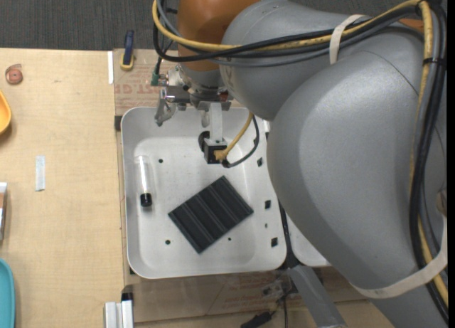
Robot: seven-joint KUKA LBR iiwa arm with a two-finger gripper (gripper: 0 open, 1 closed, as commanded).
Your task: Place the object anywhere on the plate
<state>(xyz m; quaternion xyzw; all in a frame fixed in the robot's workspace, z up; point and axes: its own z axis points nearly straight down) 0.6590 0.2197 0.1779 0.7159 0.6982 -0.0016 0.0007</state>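
Observation:
A black ribbed square plate (pixel 210 213) lies flat and turned at an angle in the lower middle of the left white bin (pixel 135 248). A small clear tube with a black cap (pixel 144 183) lies near the bin's left wall, apart from the plate. My gripper (pixel 166 109) hangs over the bin's upper left corner, above and to the right of the tube and well away from the plate. Nothing shows in its grasp. The big grey arm hides most of the right bin.
A wooden benchtop (pixel 64 234) lies left of the bin, with a small clear strip (pixel 40 173), a round reddish disc (pixel 13 75), an orange thing (pixel 3 117) and a teal thing (pixel 4 294) at its left edge. A blue clamp (pixel 129 48) sits behind the bin.

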